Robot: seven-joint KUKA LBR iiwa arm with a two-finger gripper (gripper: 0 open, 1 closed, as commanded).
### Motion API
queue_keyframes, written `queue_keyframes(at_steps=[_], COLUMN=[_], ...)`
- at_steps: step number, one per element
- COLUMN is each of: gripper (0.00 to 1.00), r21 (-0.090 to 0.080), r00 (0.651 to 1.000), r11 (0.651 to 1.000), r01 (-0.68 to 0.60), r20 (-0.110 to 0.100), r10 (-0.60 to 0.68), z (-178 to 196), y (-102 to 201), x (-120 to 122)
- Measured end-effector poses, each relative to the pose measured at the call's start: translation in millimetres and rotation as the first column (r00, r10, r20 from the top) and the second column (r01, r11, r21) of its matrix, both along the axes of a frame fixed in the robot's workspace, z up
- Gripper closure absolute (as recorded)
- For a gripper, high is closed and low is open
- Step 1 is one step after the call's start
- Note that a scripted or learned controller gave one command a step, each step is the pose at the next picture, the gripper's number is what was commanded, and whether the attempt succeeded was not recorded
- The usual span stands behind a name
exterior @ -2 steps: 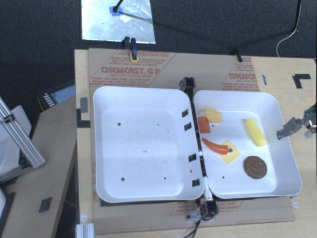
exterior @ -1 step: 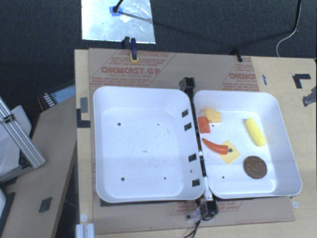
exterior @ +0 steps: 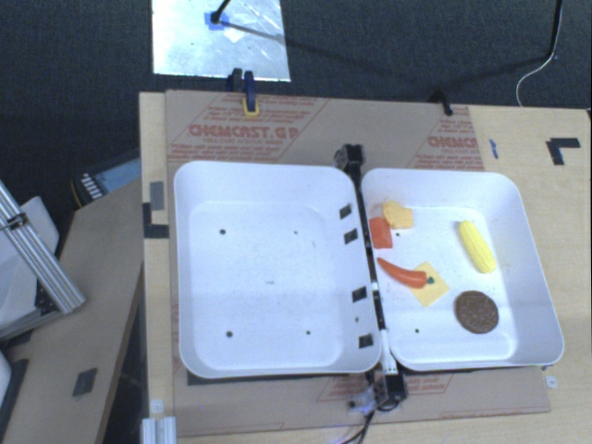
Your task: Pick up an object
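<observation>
We cannot tell the pincer's state; best target is the corn cob (exterior: 476, 246), lying apart at 2 o'clock in the right bin (exterior: 532, 239), approached across its short axis, avoiding the chili (exterior: 404, 272) cluster.

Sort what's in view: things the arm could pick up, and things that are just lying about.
Pickable, all in the right bin: corn cob, brown round patty, red chili pepper, yellow cheese slice, orange-red block, small yellow piece.

Lying about: left bin, blue-yellow clamp, silver sheet.

corn cob (exterior: 476, 246), brown disc (exterior: 476, 312), red pepper (exterior: 403, 271) (all in right bin (exterior: 532, 248))
</observation>
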State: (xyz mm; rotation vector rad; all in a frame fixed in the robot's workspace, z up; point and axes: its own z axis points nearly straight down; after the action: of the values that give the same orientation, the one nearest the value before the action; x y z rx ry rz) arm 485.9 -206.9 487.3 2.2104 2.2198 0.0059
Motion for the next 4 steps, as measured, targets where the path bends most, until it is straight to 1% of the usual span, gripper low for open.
queue_keyframes(at_steps=[1,4], gripper=[1.00,1.00], r21=[-0.001,-0.007], r00=[1.000,1.000], r11=[1.000,1.000], r01=[-0.005,-0.018], r20=[0.000,0.012], r10=[0.005,0.018], z=[7.9,42.3], y=[0.1,-0.6], x=[1.6,3.3])
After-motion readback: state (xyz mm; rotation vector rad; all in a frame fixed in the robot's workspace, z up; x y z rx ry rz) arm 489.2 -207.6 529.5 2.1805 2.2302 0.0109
